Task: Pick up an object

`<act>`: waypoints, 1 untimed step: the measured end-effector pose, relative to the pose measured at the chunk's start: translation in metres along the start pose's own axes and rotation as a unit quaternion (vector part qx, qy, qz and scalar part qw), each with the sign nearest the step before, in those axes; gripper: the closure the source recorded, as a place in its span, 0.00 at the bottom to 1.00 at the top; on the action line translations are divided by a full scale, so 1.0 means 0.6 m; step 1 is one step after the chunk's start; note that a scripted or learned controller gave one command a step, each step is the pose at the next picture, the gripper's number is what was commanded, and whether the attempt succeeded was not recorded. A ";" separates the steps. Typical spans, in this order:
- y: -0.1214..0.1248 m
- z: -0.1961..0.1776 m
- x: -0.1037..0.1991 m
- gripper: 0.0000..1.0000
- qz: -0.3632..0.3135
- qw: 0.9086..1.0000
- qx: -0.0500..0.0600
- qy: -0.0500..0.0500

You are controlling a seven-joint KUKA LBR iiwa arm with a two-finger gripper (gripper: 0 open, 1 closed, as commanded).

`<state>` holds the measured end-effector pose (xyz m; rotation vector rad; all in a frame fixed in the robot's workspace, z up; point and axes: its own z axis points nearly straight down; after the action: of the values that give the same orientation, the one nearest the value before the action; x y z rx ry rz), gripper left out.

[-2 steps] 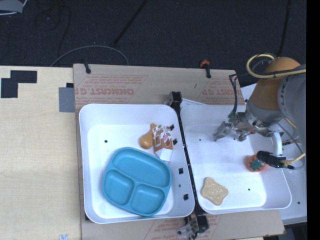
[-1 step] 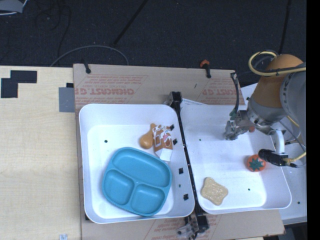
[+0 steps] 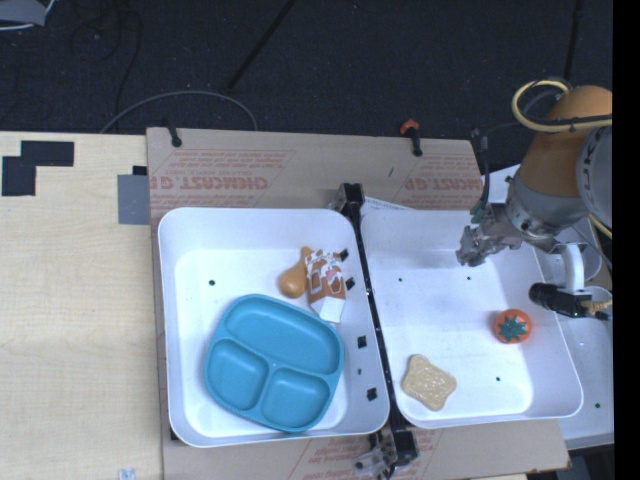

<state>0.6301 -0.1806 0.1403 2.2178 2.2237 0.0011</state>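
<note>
Camera view: the claw (image 3: 478, 249) hangs over the upper part of the right bin (image 3: 560, 408), its tip too small and dark to tell how far apart it stands; nothing shows in it. The tomato (image 3: 511, 326) lies just below and right of it, the likeliest pick. The cracker (image 3: 429, 382) sits farther below. The blue plate (image 3: 272, 362) lies far left.

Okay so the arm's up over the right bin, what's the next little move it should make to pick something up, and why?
Probably shift the gripper toward the orange tomato toy and descend. The gripper hovers over bare floor near the right bin's far side, and that toy lies nearest it, apart from the toast piece.
</note>
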 end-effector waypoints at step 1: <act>0.003 -0.071 0.000 1.00 0.000 1.000 0.000 0.000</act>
<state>0.6320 -0.1807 0.1827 2.2166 2.2238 0.0012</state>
